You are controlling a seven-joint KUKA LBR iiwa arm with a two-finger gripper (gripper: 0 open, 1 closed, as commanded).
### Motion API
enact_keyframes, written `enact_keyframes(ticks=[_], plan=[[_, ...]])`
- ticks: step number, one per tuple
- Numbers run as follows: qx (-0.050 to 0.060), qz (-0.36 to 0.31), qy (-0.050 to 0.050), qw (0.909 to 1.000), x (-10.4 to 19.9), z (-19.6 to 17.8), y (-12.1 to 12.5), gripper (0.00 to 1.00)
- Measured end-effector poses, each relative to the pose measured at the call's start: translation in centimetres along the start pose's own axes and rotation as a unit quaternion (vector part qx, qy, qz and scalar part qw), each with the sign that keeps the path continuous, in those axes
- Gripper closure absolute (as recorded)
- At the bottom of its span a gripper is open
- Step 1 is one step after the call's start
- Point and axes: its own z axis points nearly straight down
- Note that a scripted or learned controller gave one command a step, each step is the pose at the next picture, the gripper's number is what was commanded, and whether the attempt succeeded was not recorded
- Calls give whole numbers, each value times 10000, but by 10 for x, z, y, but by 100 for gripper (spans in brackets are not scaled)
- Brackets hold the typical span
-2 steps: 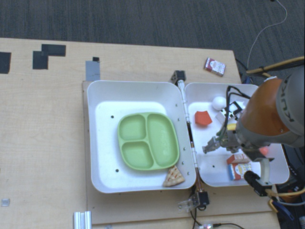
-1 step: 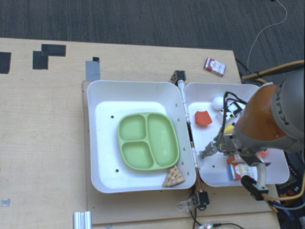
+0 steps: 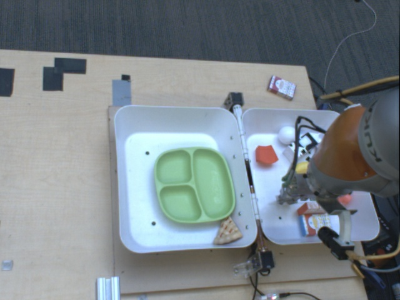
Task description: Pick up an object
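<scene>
I've got the tool (image 3: 289, 195) low in the right bin (image 3: 270, 227), jaw state I cannot tell; the red block (image 3: 267, 155) sits just beyond, reachable, apart from it.

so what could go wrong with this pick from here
The gripper is low in the right bin over bare floor, so it may close on nothing. The red block and white ball lie apart from it. The arm hides the clutter near the small box, so it could knock something.
</scene>
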Motion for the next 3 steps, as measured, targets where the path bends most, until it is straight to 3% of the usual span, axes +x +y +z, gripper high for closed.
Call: enact_keyframes(ticks=[1, 2, 3], plan=[[1, -2, 0, 10000, 0, 0, 0, 0], [-15, -8, 4, 10000, 1, -10, 2, 100], [-15, -11, 3, 10000, 1, -10, 2, 0]])
